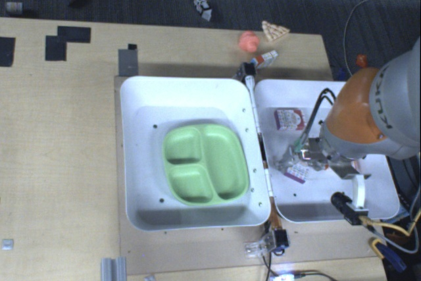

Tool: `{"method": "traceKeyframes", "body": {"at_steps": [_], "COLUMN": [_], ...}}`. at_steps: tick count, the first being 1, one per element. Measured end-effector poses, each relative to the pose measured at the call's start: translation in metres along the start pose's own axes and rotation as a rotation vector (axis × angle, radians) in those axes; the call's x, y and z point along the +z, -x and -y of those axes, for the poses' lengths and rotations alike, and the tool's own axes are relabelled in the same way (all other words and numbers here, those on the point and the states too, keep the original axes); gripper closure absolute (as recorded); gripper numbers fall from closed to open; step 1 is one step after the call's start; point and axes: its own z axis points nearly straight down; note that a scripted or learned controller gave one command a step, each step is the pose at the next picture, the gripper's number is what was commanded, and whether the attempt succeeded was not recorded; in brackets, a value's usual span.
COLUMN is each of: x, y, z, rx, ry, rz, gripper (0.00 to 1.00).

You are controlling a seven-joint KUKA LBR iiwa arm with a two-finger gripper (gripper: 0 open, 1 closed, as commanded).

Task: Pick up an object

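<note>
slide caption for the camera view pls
KUKA arm's hand low over small packets in right bin; green divided tray in left bin.

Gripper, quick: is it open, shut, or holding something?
Gripper: cannot be told. It is low in the right bin, by a small packet, and the arm hides much of it.

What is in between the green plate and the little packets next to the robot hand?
In the camera view, the two bins' raised white rims lie between the green divided plate and the packets, beside the gripper.

Single fixed overhead camera, slanted down on both bins (131,141).
</note>
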Motion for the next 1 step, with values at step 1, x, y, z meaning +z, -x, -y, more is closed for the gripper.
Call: {"method": "traceKeyframes", "body": {"at_steps": [1], "x": [-0.0111], "y": [-0.0002], "z": [-0.0021], "rx": [-0.001], "ry": [0.006], "rz": [0.001], "gripper": [1.0]}}
